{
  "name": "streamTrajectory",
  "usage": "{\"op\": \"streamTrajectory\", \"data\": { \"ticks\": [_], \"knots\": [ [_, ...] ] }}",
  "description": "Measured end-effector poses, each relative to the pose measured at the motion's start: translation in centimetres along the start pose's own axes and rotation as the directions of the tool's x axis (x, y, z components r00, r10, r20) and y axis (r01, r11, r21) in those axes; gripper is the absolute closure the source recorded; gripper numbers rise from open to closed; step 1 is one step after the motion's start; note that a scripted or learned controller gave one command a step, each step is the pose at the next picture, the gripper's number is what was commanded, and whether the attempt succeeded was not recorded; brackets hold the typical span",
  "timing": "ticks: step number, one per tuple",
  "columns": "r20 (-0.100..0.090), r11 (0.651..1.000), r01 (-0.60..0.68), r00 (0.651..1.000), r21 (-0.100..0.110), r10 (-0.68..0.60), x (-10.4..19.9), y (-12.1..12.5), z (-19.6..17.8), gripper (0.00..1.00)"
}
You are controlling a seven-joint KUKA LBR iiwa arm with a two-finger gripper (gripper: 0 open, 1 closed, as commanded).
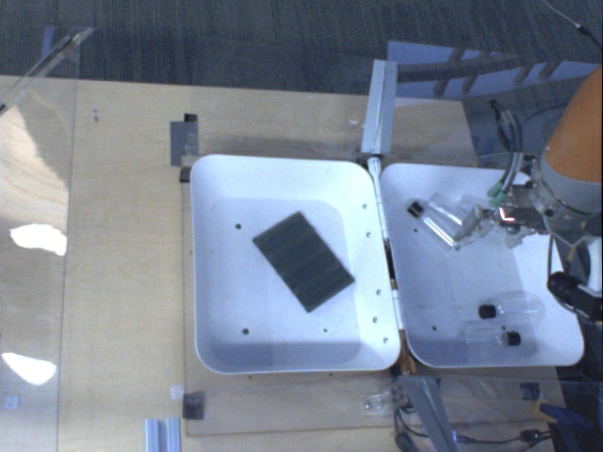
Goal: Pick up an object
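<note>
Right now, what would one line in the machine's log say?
arm: over right bin | gripper: at clear bottle | grasp: unclear | left bin: dark pad

The arm (577, 149) is grey, with a broad rounded orange band above the wrist and a pale grey ring just below it. A thin green cable and a light-coloured one run along the wrist housing, where a small reddish light glows. The claw (468, 232) looks pale metallic, perhaps part clear plastic, though glare blurs its outline. A black, rounded part sits on the arm's lower side
</note>
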State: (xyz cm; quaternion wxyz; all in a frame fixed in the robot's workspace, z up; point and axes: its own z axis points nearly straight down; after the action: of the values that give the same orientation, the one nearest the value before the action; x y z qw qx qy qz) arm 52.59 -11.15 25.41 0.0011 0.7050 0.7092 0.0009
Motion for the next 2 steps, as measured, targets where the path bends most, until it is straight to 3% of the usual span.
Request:
{"op": "streamTrajectory", "data": {
  "ticks": [1, 2],
  "knots": [
    [0.000, 0.999, 0.053, 0.999, -0.001, -0.053, 3.5, 6.0, 7.0, 0.00],
    [0.012, 0.999, 0.036, 0.999, -0.040, -0.036, -3.4, 9.9, 14.0, 0.00]
  ]
}}
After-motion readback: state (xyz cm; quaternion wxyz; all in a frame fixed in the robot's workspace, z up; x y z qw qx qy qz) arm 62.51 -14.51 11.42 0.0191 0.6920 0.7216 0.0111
